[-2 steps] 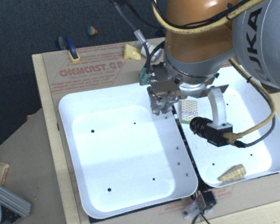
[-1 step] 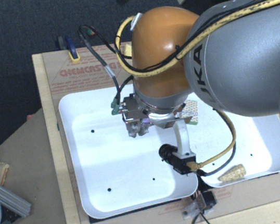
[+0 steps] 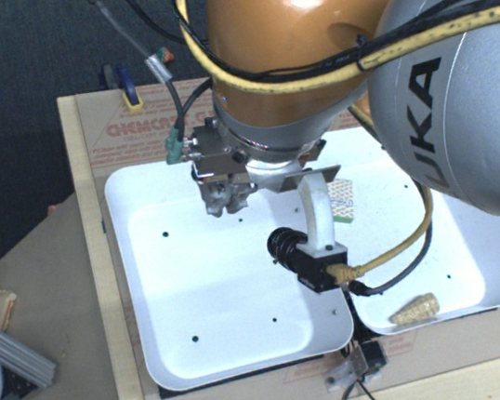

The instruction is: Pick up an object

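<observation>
Nearest the camera, a tan cone-shaped piece [image 3: 412,311] lies at the front edge of the right bin [image 3: 487,270], free to be taken. Farther back, a patterned green-and-white item [image 3: 341,200] lies beside my wrist. Beyond that, my end effector [image 3: 221,197] hangs over the left bin [image 3: 209,295], probably searching; whether it is released or clenched I cannot tell.

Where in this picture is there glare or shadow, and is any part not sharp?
Camera view: a bright glare spot sits on the orange band; a soft grey shadow lies on the left bin floor under the arm; the grey arm, close to the lens, looks a little soft, while the claw and the bin stay sharp.
</observation>
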You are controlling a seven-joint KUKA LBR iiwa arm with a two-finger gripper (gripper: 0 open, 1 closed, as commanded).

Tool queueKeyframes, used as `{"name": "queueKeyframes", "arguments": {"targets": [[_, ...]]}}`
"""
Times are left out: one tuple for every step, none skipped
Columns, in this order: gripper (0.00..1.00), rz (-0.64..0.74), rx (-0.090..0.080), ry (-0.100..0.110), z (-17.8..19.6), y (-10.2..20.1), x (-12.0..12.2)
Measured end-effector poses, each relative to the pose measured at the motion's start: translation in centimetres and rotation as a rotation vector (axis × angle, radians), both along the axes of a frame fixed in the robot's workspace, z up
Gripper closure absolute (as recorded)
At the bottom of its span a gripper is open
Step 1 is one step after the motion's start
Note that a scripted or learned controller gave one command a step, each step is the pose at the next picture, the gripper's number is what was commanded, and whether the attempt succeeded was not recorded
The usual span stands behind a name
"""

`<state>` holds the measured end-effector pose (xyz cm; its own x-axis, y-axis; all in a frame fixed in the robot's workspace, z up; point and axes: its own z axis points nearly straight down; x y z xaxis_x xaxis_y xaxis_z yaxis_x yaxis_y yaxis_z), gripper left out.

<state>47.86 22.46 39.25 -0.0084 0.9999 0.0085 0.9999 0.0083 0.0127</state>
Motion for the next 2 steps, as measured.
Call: {"name": "queueKeyframes", "arguments": {"targets": [[1.00,-0.010,-0.014,0.025,-12.7,-0.1,1.7],[1.00,-0.007,-0.003,0.002,-2.0,-1.1,0.1]]}}
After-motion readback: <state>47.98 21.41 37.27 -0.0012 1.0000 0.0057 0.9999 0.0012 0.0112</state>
